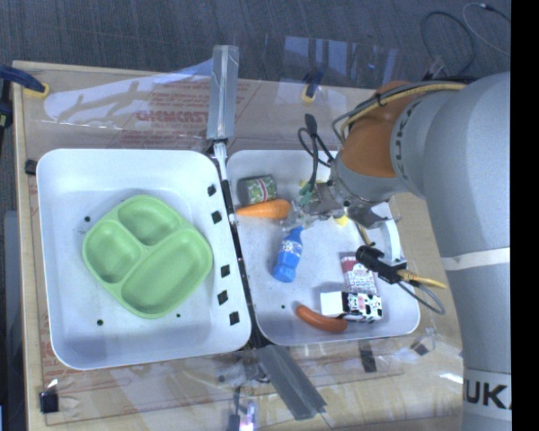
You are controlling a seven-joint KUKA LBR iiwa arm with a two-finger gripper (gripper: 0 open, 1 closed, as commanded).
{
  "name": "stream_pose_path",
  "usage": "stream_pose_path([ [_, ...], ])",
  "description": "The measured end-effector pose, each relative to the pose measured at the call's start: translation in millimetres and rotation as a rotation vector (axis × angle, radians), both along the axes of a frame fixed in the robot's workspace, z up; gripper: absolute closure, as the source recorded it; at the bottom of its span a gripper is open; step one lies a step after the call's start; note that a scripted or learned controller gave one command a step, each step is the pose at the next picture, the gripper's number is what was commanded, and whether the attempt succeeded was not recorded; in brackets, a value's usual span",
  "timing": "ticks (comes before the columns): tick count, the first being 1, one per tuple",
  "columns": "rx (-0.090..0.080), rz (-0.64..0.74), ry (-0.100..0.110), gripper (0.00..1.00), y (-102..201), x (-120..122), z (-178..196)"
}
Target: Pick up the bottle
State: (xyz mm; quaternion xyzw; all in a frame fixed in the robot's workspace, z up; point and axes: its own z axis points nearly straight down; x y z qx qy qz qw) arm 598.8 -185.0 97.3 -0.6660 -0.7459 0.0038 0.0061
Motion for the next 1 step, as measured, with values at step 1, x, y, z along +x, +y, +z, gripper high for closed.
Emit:
stream_pose_path([
  [1, -0.002, -0.009, -0.007, 1.0, 52.7, -8.8, 90.3],
])
